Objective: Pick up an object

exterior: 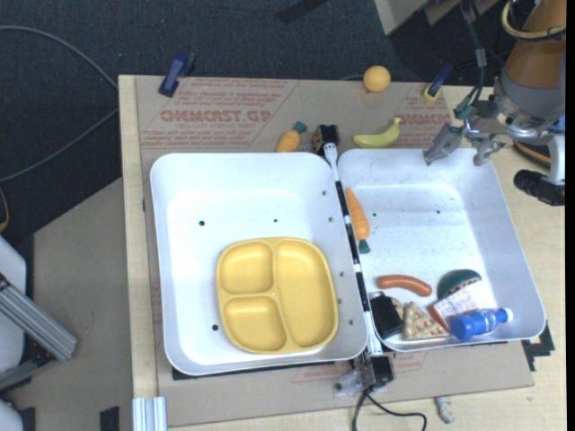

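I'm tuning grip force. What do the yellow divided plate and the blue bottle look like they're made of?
The yellow three-compartment plate in the left white bin looks like rigid moulded plastic, matte to slightly satin, judging by its uniform colour and soft rounded ridges. The small blue bottle with a white cap in the right white bin looks like smooth, glossy plastic; whether it is hard or squeezable can't be told.

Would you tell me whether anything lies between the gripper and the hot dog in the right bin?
Nothing visible does. The gripper hangs open above the right bin's far edge, and bare bin floor separates it from the hot dog.
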`<state>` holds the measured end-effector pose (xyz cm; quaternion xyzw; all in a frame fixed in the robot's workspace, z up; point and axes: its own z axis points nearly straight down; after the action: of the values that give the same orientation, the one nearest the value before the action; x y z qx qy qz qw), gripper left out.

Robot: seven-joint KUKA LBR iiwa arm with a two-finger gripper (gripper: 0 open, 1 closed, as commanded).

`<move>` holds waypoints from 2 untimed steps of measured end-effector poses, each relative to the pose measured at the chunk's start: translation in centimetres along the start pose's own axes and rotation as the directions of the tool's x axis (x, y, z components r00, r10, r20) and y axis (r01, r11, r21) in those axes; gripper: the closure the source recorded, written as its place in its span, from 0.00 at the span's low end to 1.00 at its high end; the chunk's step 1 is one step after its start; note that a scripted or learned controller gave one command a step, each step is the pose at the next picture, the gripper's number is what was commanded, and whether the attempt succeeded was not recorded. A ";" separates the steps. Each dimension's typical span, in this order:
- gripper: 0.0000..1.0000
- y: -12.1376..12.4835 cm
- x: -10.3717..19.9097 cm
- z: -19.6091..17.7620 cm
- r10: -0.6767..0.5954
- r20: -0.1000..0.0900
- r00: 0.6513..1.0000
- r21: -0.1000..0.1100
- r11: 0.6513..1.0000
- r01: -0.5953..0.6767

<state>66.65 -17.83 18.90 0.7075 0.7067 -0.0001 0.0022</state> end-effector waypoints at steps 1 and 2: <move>0.00 -0.1 7.9 4.9 -0.002 -0.005 1.000 0.005 1.000 0.002; 0.00 -0.1 -2.4 10.5 -0.001 -0.003 1.000 0.004 1.000 0.001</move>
<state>66.62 -20.30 8.46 0.7072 0.7070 -0.0005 -0.0001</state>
